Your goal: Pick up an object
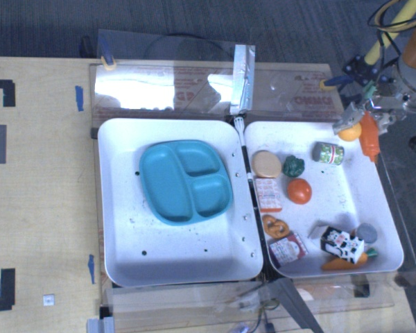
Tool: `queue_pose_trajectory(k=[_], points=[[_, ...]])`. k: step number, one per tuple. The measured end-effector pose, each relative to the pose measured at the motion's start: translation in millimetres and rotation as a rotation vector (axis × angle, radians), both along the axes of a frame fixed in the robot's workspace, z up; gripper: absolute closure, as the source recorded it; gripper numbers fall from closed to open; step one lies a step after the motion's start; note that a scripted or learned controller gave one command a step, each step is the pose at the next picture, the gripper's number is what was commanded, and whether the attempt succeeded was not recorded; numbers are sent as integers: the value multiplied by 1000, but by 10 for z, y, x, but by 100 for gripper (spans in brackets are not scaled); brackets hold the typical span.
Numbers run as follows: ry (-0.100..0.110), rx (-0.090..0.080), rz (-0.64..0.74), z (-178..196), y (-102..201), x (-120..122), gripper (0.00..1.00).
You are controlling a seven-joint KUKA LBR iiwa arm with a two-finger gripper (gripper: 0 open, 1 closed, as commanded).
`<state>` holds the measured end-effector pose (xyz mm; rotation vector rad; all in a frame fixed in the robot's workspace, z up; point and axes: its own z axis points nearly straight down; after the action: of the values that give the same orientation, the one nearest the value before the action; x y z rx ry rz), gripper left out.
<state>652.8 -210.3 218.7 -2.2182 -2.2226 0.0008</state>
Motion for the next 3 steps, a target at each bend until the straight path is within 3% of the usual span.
queue_pose_trajectory(k=[1, 2, 3], points=[[13, 2, 254, -709, 157, 114, 0], [-15, -6, 283, -846, 127, 10, 0], [-28, -12, 300, -864, 113, -68, 0]])
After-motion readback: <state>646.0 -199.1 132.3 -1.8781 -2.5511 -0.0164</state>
